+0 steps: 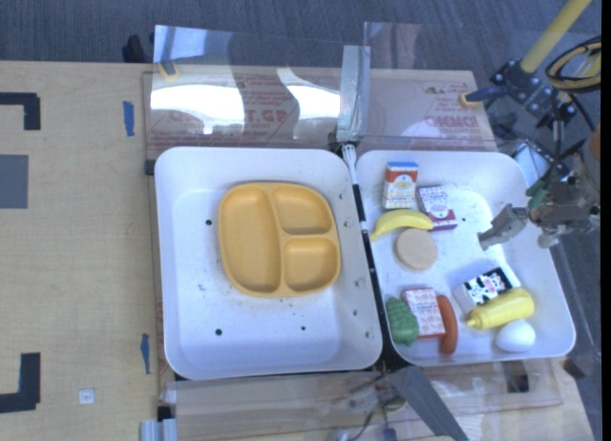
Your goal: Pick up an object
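Gripper (503,227) hangs over the right bin's (549,339) right side, nothing picked yet.

Your nearest candidate is the black-and-white carton (486,287), just beside the yellow bottle (500,309) and white egg (516,336), near the front right corner. Come straight down over it, and mind the bottle touching its edge. I can't tell how the pincer stands from here. Printing on the cartons is too small to read. The yellow tray (280,237) sits alone in the left bin (181,267).
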### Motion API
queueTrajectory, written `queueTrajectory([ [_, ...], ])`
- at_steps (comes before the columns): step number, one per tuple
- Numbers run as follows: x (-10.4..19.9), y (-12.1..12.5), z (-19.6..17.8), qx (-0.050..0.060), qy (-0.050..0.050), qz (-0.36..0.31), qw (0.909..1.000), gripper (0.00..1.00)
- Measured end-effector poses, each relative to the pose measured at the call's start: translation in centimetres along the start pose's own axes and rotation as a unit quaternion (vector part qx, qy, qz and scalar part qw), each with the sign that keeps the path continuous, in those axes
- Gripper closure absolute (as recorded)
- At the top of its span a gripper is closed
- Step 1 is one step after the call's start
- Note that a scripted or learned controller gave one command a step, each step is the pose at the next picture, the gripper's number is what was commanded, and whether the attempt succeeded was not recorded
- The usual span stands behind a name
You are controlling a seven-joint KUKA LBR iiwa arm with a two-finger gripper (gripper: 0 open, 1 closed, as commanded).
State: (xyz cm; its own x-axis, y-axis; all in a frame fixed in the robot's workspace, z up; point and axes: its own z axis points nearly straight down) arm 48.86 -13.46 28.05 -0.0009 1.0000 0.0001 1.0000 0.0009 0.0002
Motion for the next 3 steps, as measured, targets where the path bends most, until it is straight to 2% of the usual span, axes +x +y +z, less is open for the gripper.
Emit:
queueTrajectory([
  [1,1.7,6.8,11.2,0.006,0.001,0.086,0.9963,0.0],
  [2,9.4,5.4,9.6,0.001,0.001,0.017,0.9999,0.0],
  [3,9.4,4.0,9.6,0.001,0.001,-0.117,0.9932,0.0],
])
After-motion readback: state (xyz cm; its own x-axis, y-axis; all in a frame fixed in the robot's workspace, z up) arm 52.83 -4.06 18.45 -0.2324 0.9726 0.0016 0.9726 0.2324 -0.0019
